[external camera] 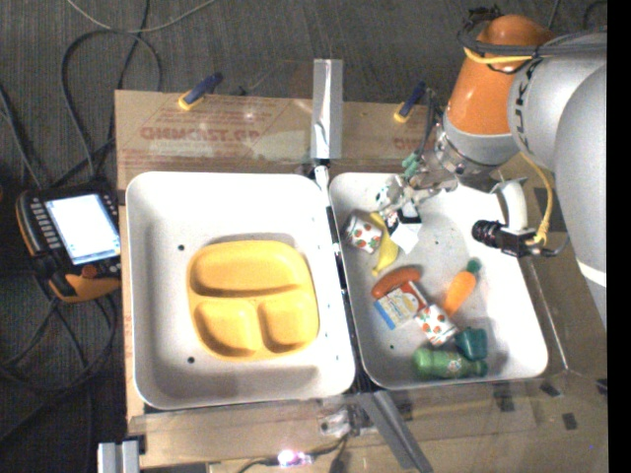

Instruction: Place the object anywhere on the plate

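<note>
At the far left, on the floor beside the bench, we see a handheld control pendant (79, 233) with a lit screen. To its right sits the left bin (148, 294), and inside it the yellow plate (254, 297) with three compartments, nothing resting on it.

Right of the plate lies the right bin (523, 348) holding the toys. Nearest the plate is a small white cup with red spots (365, 233), touching a yellow banana (386, 255). Just below the banana we see a red sausage (395, 280), then a small carton (396, 308) and a spotted can (435, 324). An orange carrot (459, 290) lies right of the sausage. A green bottle (446, 365) and a dark teal piece (471, 342) lie near the bin's lower wall.

The gripper (402, 199) hangs just above the cup and banana; we cannot tell how its jaws stand.
</note>
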You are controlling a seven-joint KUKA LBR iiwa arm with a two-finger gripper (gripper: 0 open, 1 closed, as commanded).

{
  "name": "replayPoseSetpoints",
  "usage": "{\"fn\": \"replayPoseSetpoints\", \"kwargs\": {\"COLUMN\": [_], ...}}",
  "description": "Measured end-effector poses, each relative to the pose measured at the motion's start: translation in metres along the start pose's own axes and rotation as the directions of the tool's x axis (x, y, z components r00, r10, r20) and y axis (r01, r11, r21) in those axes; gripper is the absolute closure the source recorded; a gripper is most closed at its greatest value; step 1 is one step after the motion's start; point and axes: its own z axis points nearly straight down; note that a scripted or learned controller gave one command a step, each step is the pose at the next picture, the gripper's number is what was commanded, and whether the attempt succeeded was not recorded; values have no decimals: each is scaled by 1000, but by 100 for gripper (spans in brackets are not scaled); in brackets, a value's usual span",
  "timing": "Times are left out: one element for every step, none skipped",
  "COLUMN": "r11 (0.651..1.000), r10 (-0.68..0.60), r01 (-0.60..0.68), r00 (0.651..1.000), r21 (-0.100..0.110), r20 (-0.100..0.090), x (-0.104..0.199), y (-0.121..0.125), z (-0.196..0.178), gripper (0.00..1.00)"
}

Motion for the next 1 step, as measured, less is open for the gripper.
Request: {"fn": "replayPoseSetpoints", "kwargs": {"r11": [982], "r10": [-191], "r01": [191], "r00": [982], "r21": [-2], "r20": [4], "x": [76], "y": [-17], "z": [-1], "gripper": [100]}}
